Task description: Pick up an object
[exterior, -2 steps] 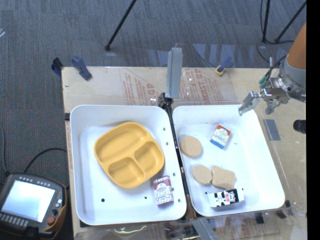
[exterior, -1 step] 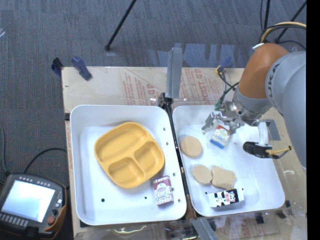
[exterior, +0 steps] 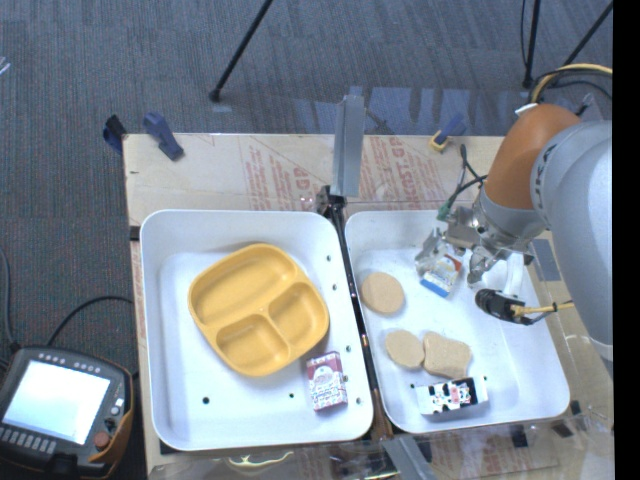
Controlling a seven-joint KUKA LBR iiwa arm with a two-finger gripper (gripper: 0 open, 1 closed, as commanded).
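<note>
- The counter (exterior: 240, 173) is a pale board printed with faded red lettering, standing on grey carpet.
- Two shallow white bins rest directly on it, side by side. Taking the left bin (exterior: 160, 318) as landmark, the right bin (exterior: 540, 368) sits just beside it on the right, their rims almost touching.
- A grey upright post (exterior: 349, 148) rises behind the left bin's far right corner, at the seam between the two bins.
- Two blue clamps (exterior: 160, 134) grip the counter's far edge, beyond the left bin's far left corner.
- Another blue clamp with a yellow tip (exterior: 447, 133) sits on the far edge, well to the right of the left bin, behind the right bin.
</note>
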